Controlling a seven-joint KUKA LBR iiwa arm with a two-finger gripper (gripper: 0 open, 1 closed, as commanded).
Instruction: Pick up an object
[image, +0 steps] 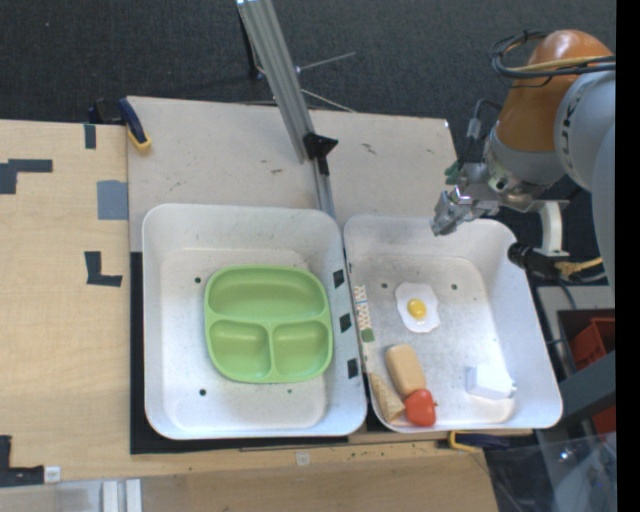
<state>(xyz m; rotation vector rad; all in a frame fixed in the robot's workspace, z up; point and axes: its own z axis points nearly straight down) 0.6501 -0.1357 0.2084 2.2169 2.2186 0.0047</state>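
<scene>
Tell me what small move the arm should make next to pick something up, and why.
Probably move the gripper in over the right bin toward the fried egg before descending. The gripper sits at the bin's far rim, above nothing graspable, and the egg is the nearest item and lies apart from the bread roll and tomato.
</scene>
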